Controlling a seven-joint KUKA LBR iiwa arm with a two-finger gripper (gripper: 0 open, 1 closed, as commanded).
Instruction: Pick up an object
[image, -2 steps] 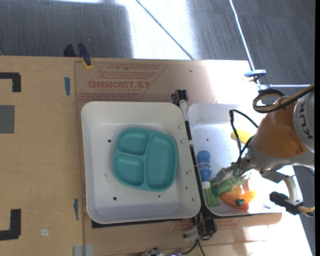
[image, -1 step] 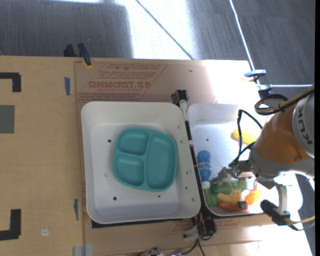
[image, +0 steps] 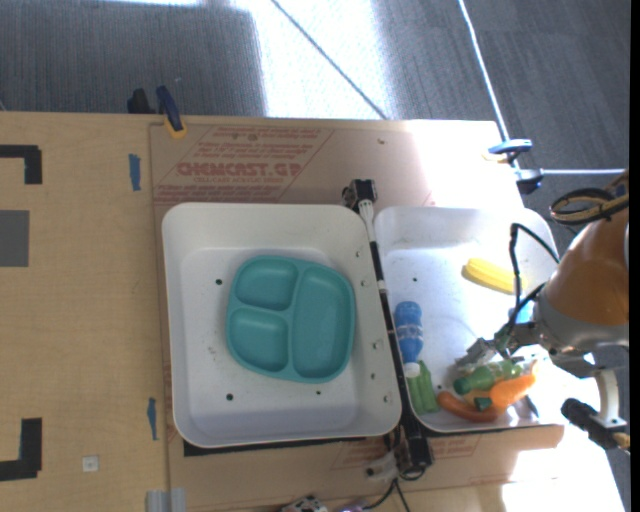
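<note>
Your left bin (image: 190, 300) held a teal divided plate (image: 292, 318) with open margin all round. In the right bin (image: 440, 235), a blue bottle (image: 408, 330) hugged the left wall, a banana (image: 488, 274) lay apart, and the hand (image: 490, 352) hovered over the carrot (image: 490, 398) and green toys (image: 478, 380) at the near edge; you couldn't tell its grip.

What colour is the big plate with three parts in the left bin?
The plate is teal, a blue-green. It shows clearly in the camera view, lying in the left bin.

place: robotics lab | evidence: plywood desk (image: 80, 300) with tape marks; two white bins (image: 190, 300); clamps (image: 172, 112); cabled robot arm (image: 590, 290); grey carpet (image: 120, 50)
</note>
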